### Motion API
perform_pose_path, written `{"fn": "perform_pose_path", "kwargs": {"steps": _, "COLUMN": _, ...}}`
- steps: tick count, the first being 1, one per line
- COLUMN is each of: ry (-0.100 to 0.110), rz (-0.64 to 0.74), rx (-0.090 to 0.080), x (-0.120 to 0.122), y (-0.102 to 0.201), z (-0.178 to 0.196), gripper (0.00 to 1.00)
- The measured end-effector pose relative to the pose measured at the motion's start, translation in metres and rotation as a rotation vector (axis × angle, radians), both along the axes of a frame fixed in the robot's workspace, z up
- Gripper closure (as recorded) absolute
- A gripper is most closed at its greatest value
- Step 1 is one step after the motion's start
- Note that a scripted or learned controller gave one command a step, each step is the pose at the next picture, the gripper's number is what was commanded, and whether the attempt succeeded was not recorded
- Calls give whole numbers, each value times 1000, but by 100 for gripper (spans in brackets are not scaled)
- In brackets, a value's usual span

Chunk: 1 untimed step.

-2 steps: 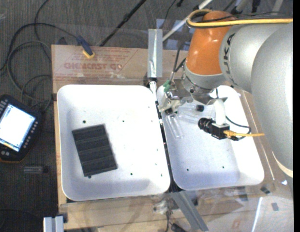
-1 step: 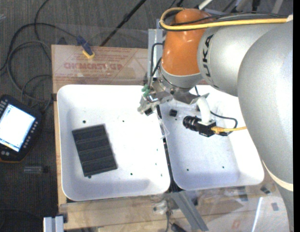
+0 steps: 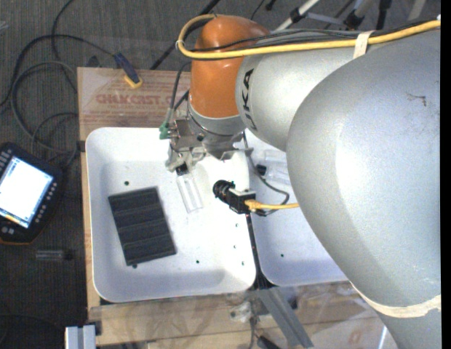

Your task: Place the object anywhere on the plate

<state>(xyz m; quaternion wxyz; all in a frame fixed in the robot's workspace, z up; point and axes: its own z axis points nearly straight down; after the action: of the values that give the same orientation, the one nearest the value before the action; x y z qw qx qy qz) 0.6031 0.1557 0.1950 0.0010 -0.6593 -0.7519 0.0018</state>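
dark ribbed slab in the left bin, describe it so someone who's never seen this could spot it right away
Start at the left white bin, the one left of the arm's orange band. On its floor, toward the lower left, lies a flat dark rectangular slab set at a slight tilt. Its ridged, near-black surface sets it apart from the gripper hanging above the bin's middle.

arm point(image 3: 249, 86) — letters "KA" | board point(image 3: 124, 100) — faded red print, unreadable
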Motion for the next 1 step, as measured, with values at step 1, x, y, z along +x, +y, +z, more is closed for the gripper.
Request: {"fn": "perform_pose_path", "kwargs": {"steps": 1, "ry": -11, "rz": 274, "rx": 3, "x": -42, "y": 10, "z": -104, "gripper": 100}}
